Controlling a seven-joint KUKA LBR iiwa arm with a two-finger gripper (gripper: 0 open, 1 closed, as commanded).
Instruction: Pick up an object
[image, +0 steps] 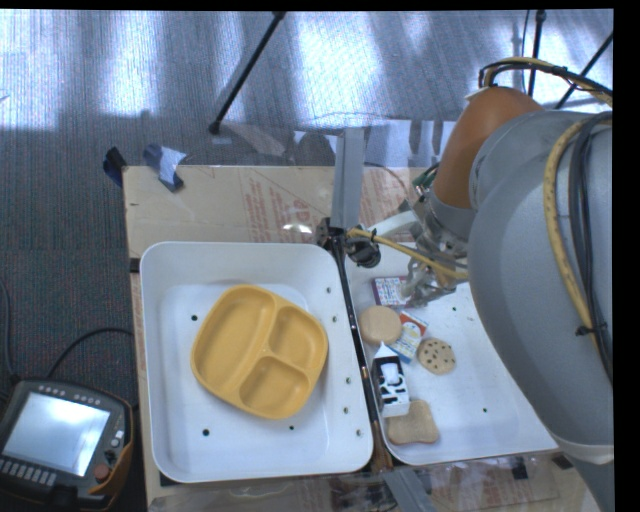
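In the right bin (500, 410) lie a round cookie (380, 325), a chocolate-chip cookie (436, 355), a small black-and-white carton (391, 386) and a tan biscuit (412, 426). The pincer (425, 290) hangs over that bin's far end, near a red-edged card (387, 291); its state cannot be told. The left bin (170, 290) holds a yellow divided plate (260, 350).

Single fixed camera, mounted above the bench, looking down at a slant, middle distance, left bin (165, 270) fully in frame, right bin (500, 400) beside it partly covered by arm (540, 260) entering from right, floor beyond left bin.
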